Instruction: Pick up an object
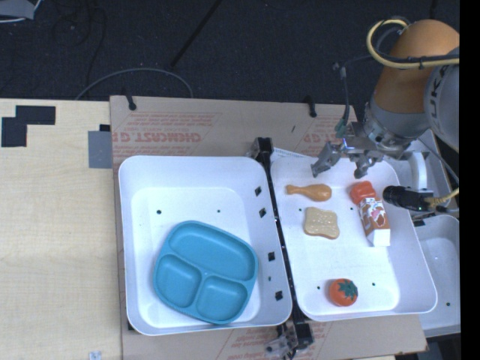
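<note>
The gripper hangs over the upper edge of the right bin in the right half of the frame, its two fingers spread wide with nothing between them — one fingertip toward the bin's upper-left area, the other near the red block. Just below it lies a toy chicken drumstick; beneath that, apart, a toy slice of toast. A small red block sits against the top end of a red-and-white carton lying flat near the right wall. A toy tomato rests alone in the lower part, with bare floor around it. Open floor lies between the toast and the tomato. The left bin holds a blue divided plate toward its lower right — its upper-left floor is bare.
</note>
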`<state>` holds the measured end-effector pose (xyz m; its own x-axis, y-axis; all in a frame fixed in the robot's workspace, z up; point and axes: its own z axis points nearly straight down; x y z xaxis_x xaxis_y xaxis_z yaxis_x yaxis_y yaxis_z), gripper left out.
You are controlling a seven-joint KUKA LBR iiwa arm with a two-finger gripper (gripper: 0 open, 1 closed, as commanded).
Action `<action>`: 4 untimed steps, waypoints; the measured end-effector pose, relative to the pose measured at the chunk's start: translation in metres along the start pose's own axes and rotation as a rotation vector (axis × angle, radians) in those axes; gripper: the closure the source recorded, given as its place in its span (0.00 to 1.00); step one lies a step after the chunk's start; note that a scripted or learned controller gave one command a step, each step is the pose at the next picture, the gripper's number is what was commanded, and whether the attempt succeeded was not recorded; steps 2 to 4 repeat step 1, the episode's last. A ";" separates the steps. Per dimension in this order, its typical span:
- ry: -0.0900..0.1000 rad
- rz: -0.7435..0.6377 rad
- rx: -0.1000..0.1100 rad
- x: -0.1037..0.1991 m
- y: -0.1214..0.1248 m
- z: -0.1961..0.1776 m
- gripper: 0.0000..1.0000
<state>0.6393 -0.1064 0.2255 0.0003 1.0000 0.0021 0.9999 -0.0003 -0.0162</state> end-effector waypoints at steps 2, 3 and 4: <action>-0.001 -0.002 -0.013 0.000 0.002 -0.008 0.00; -0.001 -0.002 -0.013 0.000 0.002 -0.008 0.00; -0.001 -0.002 -0.013 0.000 0.002 -0.008 0.00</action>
